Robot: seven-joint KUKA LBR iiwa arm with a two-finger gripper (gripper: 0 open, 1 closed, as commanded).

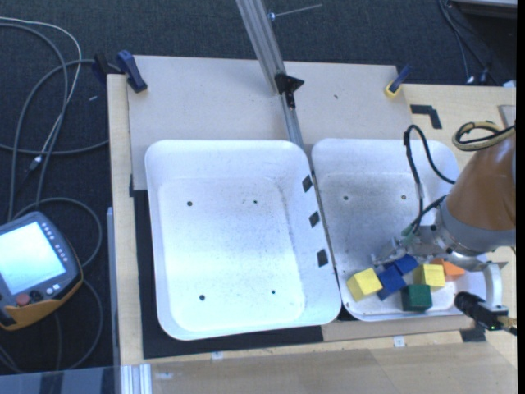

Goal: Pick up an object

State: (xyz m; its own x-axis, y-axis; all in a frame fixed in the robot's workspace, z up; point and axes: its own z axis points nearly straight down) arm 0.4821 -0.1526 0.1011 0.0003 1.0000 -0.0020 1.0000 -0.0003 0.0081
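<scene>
The gripper (402, 257) hangs low over the blocks (399, 280) in the right bin's (361, 179) near corner; finger state I cannot tell, so nothing looks picked yet.

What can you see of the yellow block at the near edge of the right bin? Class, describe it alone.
The yellow block is a small cube-like piece, plain yellow with a matte look, perhaps foam or painted wood. It lies tilted slightly askew on the floor of the right bin, close to the bin's near rim and at the left end of a small cluster. A blue block sits against its right side. Nothing lies on top of it, and its top and front faces are in plain sight.
</scene>
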